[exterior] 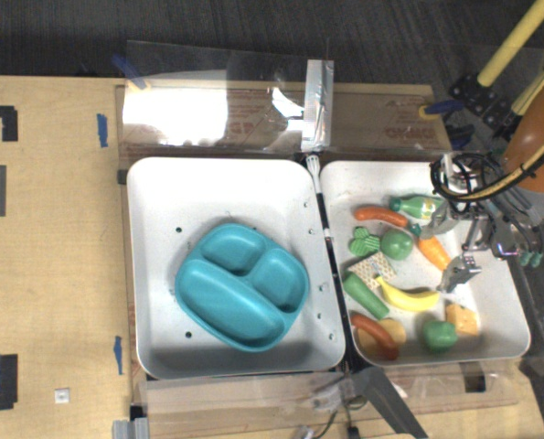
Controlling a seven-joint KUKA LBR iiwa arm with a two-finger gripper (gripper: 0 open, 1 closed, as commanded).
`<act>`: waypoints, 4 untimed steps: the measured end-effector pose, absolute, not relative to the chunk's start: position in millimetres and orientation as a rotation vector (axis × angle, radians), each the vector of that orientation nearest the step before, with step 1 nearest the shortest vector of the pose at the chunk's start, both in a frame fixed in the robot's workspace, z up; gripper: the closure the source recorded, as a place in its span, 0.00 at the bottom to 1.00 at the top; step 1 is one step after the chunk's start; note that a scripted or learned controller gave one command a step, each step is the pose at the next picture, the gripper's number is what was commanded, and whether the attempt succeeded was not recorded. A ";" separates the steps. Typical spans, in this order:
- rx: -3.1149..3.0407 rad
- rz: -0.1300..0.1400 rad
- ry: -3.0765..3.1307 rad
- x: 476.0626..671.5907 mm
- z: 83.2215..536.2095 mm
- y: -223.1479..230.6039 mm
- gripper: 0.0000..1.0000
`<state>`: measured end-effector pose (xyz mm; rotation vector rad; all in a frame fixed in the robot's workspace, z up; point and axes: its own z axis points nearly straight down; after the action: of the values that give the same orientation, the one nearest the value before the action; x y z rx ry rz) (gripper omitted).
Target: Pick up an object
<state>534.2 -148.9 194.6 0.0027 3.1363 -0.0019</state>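
The end effector (461, 268) hangs low over the right bin (514, 323), near that bin's right side, with the grey arm and its orange band (537, 149) rising behind it toward the upper right. Whether it is apart or together cannot be told from this slanted view, and nothing shows clamped in it.

Just to its left lies an orange carrot (433, 251), tilted, and just below it a yellow banana (409, 296) lies across the bin floor. Directly below it sits a small orange-yellow piece (463, 318), with a green round fruit (440, 335) beside that. Farther left are a green ball (397, 243), a red chilli (379, 215), a green cucumber (365, 293) and a red-brown piece (378, 334) in the bin's near corner. Up and to the left lies a green bottle-shaped toy (416, 207).

Well to the left, in the left bin (162, 199), rests a teal divided plate (242, 284) on the desk (48, 245).
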 end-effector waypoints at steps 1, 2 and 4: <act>0.010 -0.006 3.126 558.0 90.1 -203.7 0.00; 0.005 -0.011 3.115 561.9 102.8 -202.2 1.00; 0.432 0.000 3.109 500.5 160.7 -188.7 0.00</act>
<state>500.5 -188.7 160.7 0.4316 3.1087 -0.0003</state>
